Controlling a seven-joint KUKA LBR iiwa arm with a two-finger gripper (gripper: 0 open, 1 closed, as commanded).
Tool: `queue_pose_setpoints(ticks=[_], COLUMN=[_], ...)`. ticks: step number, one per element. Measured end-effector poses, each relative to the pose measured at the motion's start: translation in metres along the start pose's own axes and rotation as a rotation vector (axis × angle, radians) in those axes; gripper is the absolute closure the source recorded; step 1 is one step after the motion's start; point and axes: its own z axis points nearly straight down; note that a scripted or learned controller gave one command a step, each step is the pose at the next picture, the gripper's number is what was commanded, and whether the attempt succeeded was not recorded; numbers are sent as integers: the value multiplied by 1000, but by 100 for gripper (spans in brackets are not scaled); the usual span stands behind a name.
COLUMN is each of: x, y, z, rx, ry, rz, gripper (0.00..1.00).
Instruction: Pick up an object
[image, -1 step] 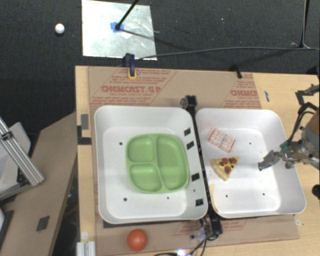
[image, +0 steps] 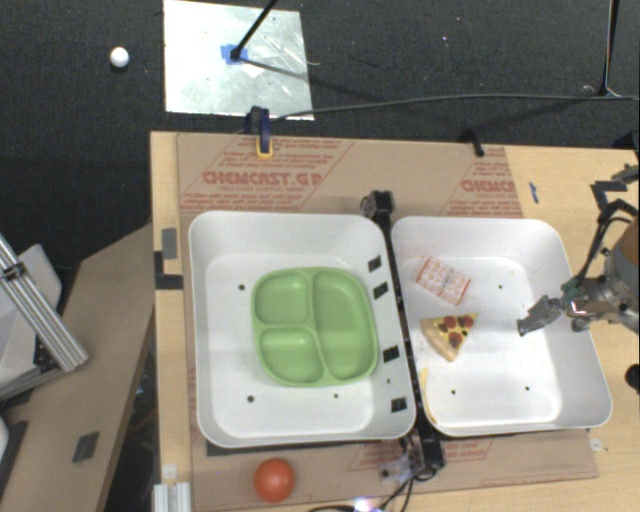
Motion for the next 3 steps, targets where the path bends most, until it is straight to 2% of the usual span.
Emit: queue_pose_setpoints(ticks=[1, 2, 3], x=[2, 5, 5], y=[-6, -14, -13], z=[44, 104, 112], rx=[3, 4, 0], ry=[1, 2, 1], rz=[2, 2, 2], gripper=[0, 0, 0])
